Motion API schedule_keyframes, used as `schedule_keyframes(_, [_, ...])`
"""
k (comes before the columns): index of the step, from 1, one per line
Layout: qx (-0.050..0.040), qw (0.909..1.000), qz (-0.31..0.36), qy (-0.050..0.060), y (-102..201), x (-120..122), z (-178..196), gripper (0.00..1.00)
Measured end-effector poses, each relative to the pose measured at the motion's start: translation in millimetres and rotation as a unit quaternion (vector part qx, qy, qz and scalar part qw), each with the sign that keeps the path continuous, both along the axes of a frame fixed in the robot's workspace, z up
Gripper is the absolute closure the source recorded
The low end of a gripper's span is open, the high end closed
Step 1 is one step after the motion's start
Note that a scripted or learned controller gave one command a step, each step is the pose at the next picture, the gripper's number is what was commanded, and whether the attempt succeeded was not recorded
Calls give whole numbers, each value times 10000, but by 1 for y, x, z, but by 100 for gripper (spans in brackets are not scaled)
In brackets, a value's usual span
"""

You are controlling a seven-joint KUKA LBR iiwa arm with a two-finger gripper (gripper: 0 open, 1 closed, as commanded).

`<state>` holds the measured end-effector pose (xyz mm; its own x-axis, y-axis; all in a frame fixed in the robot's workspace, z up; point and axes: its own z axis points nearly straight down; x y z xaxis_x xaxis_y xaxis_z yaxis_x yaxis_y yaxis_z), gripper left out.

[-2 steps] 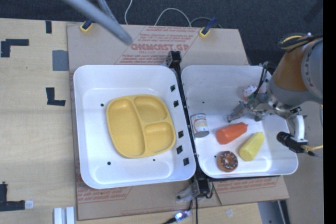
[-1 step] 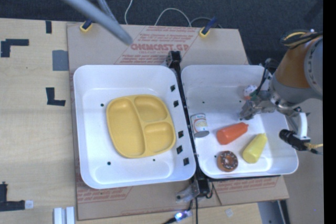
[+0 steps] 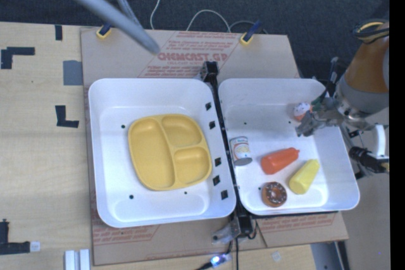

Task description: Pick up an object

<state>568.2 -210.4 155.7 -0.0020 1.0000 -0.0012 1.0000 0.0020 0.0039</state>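
Bench, viewed from above at a slant; two shallow white bins side by side on a cardboard sheet point(image 3: 190, 50) printed with red lettering.

Left bin point(image 3: 107, 110): one yellow divided plate point(image 3: 169, 152), three compartments, lying flat near the bin's middle, slightly rotated; nothing on it.

Right bin point(image 3: 266, 95): five items. Small can point(image 3: 240, 150), white label with red markings, lying against the left wall beside the black divider point(image 3: 218, 129) between the bins; orange-red bottle point(image 3: 280, 160), on its side, near the bin's centre, just right of the can; yellow bottle point(image 3: 304, 176), on its side, just below and right of the orange-red one, the two close or touching, cannot tell which; chocolate doughnut with sprinkles point(image 3: 274, 194), flat on the floor near the front wall, just left of the yellow bottle; small white and red object point(image 3: 300, 110), near the upper right part of the bin, directly beside the gripper, too small to identify.

Arm point(image 3: 364, 79): grey with orange band, entering from the right over the right bin's far edge; gripper point(image 3: 310, 123) low over the bin's upper right area, dark and blurred; whether it is open or closed cannot be told; nothing is visibly in its grasp; contact with the small white and red object cannot be judged.
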Motion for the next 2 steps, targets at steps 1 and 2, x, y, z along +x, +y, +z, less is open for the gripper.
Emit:
schedule_keyframes(1, [-1,10000,2,1,3,8,45,100])
schedule_keyframes(2, [-6,10000,-3,-6,-2,6,107,100])
